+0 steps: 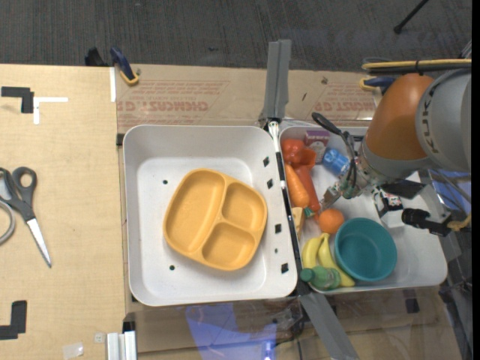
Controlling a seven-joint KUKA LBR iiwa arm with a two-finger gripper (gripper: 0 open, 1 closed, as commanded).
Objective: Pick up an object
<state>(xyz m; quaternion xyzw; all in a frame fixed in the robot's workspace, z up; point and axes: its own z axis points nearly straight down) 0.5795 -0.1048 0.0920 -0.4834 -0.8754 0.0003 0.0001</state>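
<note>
In the right bin (420, 272), the arm (409, 118) hides the tool (339, 190); its state I cannot tell.

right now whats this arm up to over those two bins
The grey arm reaches in over the right bin, its gripper low among the toy food: a carrot, an orange, bananas and a teal bowl. Its tip sits just above the orange, beside the carrot, and I see nothing lifted yet. The left bin holds a yellow divided plate, untouched.
</note>
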